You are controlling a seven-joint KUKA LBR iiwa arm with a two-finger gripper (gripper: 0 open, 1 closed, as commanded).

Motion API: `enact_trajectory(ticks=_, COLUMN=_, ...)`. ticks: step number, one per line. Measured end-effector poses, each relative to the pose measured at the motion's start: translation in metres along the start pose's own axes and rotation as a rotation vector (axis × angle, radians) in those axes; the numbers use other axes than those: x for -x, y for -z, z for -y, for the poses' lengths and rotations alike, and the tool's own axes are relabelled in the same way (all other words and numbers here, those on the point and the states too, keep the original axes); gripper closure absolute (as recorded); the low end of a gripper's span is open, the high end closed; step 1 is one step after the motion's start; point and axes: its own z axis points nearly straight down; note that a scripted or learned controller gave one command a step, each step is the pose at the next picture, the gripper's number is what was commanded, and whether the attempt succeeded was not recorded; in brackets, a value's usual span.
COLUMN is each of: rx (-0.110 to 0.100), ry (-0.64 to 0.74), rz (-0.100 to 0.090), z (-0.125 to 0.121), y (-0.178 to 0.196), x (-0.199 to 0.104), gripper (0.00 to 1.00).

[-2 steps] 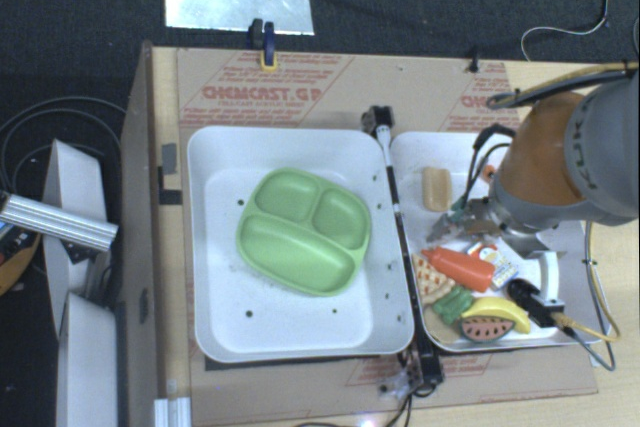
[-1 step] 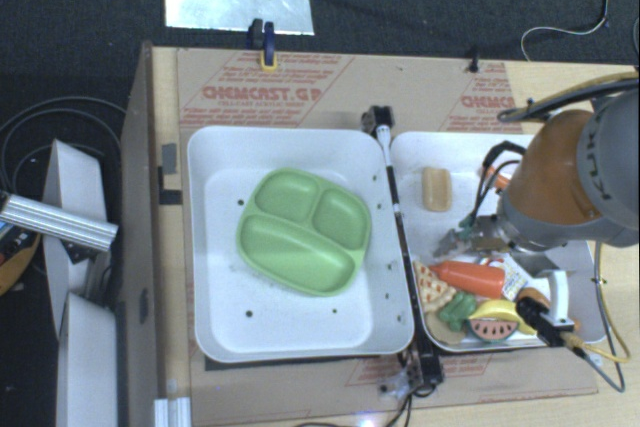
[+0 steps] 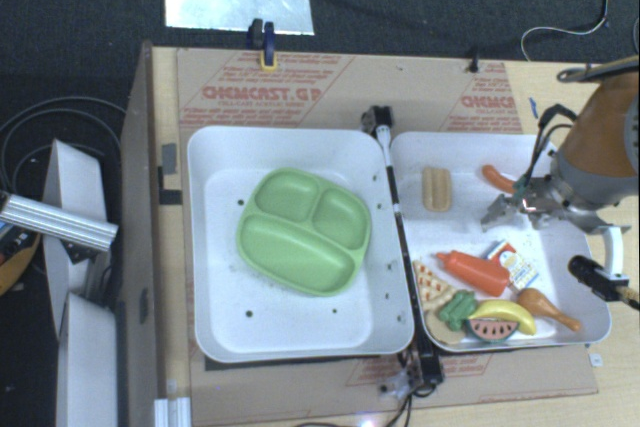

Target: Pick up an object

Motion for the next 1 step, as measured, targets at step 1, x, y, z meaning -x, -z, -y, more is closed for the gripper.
enact_trajectory(ticks=1, rx=-0.007, ry=0.004, rz=-0.008, z=0.0813, y=0.0681, x=-0.0433, gripper=0.0)
